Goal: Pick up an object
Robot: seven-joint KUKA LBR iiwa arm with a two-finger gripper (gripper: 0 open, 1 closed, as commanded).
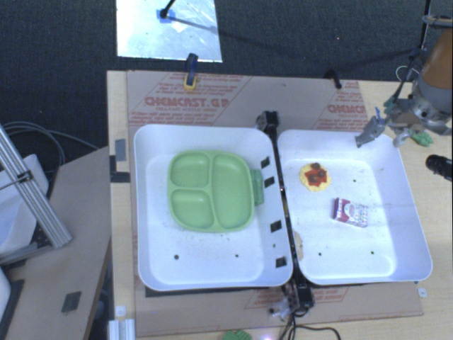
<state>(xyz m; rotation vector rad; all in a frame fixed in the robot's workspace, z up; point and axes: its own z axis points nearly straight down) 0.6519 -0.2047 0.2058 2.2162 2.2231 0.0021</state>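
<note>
In the right bin (396,261) lie a small yellow and red toy food piece (314,176) near the upper left and a small red and white packet (351,212) near the middle. The arm comes in at the top right, and my gripper (386,132) hangs open above the bin's far right rim, fingers spread with nothing between them. It is well to the upper right of both objects.
The left bin (152,261) holds a green three-compartment tray (212,191). Black clips line the seam between the bins. A cardboard sheet lies under both bins, with a yellow clamp (190,81) at its far edge and a shiny metal sheet (168,20) beyond.
</note>
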